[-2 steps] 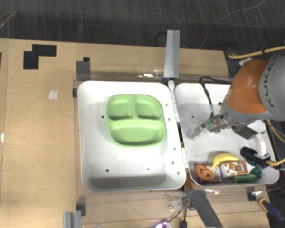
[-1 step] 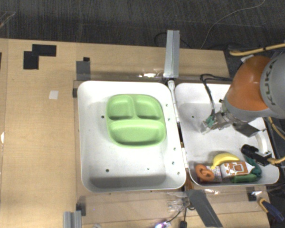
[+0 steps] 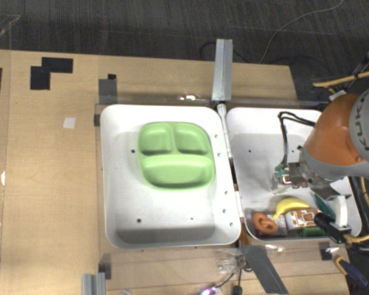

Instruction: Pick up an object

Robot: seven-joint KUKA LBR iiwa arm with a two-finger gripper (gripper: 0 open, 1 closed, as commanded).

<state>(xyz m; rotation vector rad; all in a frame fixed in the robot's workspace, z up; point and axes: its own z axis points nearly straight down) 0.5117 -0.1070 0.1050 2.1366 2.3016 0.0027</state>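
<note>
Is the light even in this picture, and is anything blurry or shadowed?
Camera view: the light is soft and fairly even; a grey shadow lies along the near inside wall of the left white bin; the green divided plastic tray is sharp; the grey arm with an orange band looks slightly soft.

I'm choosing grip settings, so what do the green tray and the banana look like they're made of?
Green tray: probably moulded plastic, with a smooth matte surface and rounded compartments. Banana: possibly a plastic toy, with uniform yellow and a slight sheen; real fruit can't be ruled out.
</note>
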